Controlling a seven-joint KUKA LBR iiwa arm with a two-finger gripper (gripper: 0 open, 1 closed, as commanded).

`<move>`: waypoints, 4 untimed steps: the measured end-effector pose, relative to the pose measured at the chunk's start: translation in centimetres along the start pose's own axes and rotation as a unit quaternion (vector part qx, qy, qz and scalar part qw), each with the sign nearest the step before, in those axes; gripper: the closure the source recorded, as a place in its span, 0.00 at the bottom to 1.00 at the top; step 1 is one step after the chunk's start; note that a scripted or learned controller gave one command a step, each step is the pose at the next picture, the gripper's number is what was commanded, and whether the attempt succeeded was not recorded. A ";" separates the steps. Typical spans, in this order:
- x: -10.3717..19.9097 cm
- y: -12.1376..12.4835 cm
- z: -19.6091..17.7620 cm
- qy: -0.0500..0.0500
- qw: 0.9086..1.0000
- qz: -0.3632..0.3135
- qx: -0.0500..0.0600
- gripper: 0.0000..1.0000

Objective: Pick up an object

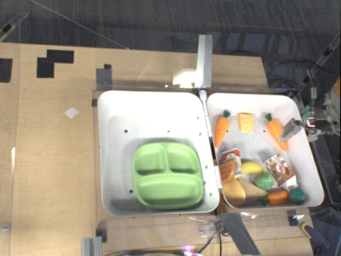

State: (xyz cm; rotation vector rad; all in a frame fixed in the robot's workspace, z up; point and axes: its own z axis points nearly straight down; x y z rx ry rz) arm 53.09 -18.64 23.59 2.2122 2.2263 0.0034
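Note:
The right bin [266, 101] holds several toy foods. Two carrots lie near the back, one [221, 130] at the left and one [276, 133] at the right, with a yellow cracker [245, 122] between them. Toward the front lie an orange packet [229, 165], a yellow lemon [251, 168], a green piece [263, 182], a printed snack pack [279, 168], a tan bread piece [235, 191] and a small carrot [281, 197]. My gripper [296, 127] hangs at the bin's right rim, just right of the right-hand carrot, with nothing seen in it.
The left bin [122, 116] carries a green divided plate [168, 175] at its front right. A grey metal post [204, 63] stands behind the wall between the bins. Wooden bench top [48, 159] stretches to the left.

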 end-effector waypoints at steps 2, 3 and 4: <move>-0.5 8.2 14.6 -0.002 0.997 0.080 -0.005 0.00; -0.2 8.6 13.3 -0.001 0.997 0.076 -0.008 1.00; 9.6 13.8 4.0 0.000 0.993 0.121 -0.001 1.00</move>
